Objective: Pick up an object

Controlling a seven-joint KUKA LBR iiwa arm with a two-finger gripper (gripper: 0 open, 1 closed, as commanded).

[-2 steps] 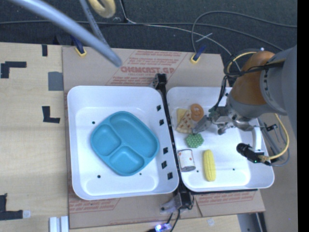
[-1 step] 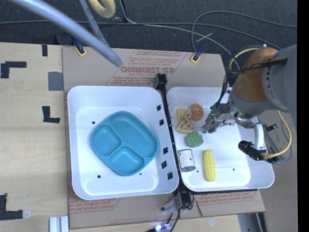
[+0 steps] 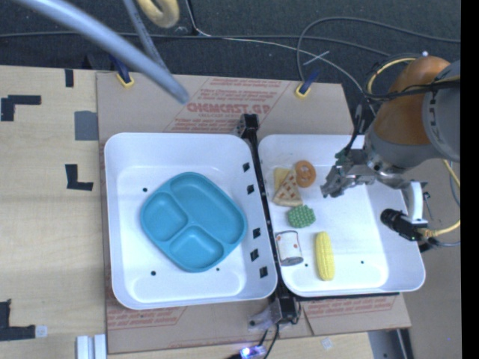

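Note:
The right bin [image 3: 374,271] holds several small items: an orange round piece [image 3: 304,173], a tan waffle-like wedge [image 3: 285,188], a green bumpy piece [image 3: 301,216], a yellow corn cob [image 3: 324,255] and a small white can [image 3: 289,247] lying on its side. My gripper [image 3: 336,183] hangs over the right bin, just right of the orange piece and above the green one. Nothing shows between its fingers, and their state is unclear from this angle.
The left bin [image 3: 123,223] bears a blue divided plate [image 3: 193,221]. A black divider [image 3: 258,200] runs between the bins. Cables loop behind the arm [image 3: 408,126] at the right. Bare floor lies in the right bin's right half.

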